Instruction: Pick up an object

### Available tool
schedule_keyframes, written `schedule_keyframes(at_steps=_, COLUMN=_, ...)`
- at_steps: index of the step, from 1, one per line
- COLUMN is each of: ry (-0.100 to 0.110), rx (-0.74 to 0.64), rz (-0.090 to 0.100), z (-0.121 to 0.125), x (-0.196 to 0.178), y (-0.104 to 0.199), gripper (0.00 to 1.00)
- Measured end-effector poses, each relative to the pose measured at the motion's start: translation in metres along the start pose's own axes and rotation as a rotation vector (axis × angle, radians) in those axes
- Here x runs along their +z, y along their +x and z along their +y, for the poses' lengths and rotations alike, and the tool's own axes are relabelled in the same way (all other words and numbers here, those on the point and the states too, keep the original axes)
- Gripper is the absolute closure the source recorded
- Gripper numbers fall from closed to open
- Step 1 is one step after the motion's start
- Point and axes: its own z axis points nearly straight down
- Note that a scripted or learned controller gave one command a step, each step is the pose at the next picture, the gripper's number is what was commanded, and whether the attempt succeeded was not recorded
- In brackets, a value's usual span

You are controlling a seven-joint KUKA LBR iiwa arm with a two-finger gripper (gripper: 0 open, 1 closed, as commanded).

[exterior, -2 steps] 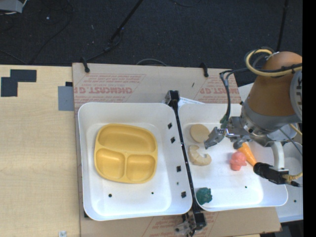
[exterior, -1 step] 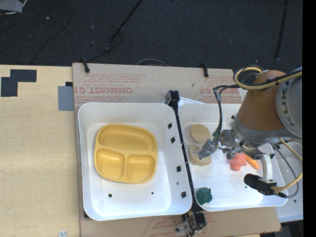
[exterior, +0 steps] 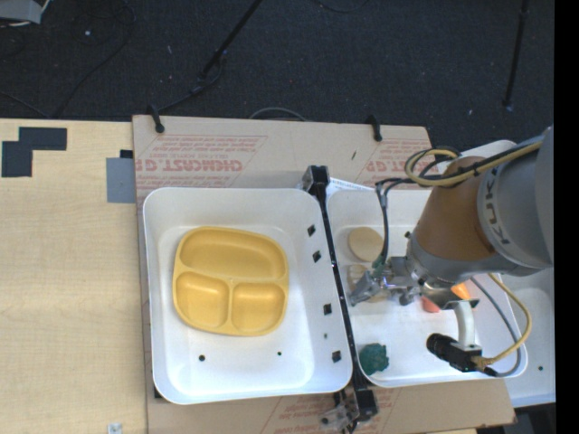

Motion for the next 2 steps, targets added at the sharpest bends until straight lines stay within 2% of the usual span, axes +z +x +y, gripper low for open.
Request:
schedule_keyframes(at_steps=1, ry=-0.004, rx=0.001, rz=-0.001, z=-0.001, x=0.008, y=0.0, gripper=0.0)
schedule_keyframes(at_steps=2, ry=-0.004, rx=0.006, rz=0.0, z=0.0, x=-0.003, y=-0.001, gripper=1.0)
